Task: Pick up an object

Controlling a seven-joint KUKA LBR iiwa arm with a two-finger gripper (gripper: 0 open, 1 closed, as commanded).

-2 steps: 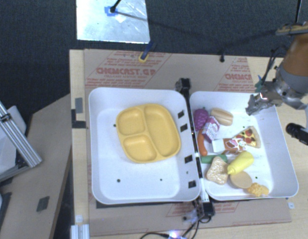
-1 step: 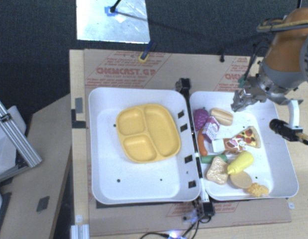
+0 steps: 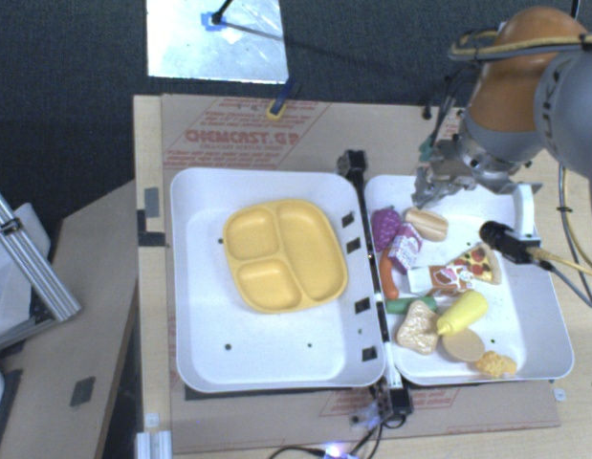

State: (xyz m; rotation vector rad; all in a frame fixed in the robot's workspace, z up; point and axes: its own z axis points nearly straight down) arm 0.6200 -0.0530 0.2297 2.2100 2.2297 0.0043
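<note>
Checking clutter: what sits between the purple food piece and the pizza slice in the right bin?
In the camera view, a small pink-and-white packet lies between the purple piece and the pizza slice.
</note>
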